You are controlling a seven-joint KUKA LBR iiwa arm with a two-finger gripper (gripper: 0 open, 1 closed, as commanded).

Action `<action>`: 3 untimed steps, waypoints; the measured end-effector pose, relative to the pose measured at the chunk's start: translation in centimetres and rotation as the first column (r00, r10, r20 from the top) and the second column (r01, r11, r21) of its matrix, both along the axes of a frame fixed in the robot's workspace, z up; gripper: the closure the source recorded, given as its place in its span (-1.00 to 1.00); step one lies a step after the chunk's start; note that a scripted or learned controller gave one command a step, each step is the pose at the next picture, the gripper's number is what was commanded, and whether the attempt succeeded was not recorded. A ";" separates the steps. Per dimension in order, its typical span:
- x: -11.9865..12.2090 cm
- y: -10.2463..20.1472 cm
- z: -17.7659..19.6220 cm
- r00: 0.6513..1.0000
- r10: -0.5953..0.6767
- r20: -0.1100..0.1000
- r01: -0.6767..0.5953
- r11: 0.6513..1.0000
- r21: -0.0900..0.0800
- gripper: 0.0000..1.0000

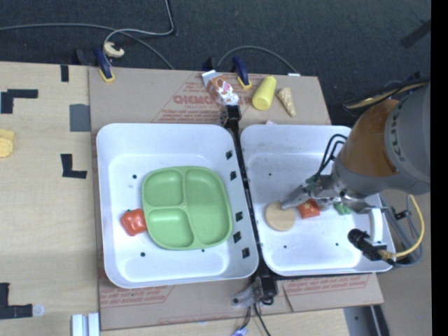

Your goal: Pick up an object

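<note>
Both bins [168, 135] appear to be smooth white plastic with a slight sheen, seated on matt brown cardboard [182, 100] printed in red. The green plate [187, 207] is smooth plastic with a dull gloss; the yellow bottle [264, 93] beyond the bins looks like plastic as well. The arm [392, 149] shows a smooth grey casing and a glossy orange band, and the floor [280, 19] is dark, rough carpet.

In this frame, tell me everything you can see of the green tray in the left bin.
The green tray is a pale green, plastic-looking plate with rounded corners, divided into three compartments: two at its far side and one larger at its near side. It lies flat and slightly rotated on the floor of the left bin. A small red object sits against its left edge; whether they touch is unclear.
</note>
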State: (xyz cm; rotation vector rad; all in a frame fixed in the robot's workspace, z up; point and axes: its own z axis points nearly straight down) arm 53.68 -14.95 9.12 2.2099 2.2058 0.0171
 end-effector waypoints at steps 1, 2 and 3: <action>0.0 0.2 0.9 1.000 0.002 -0.003 -0.002 1.000 0.003 1.00; -2.8 3.0 4.4 1.000 0.004 -0.023 -0.004 1.000 0.007 1.00; -2.9 9.7 9.3 1.000 0.004 -0.022 -0.004 1.000 0.006 1.00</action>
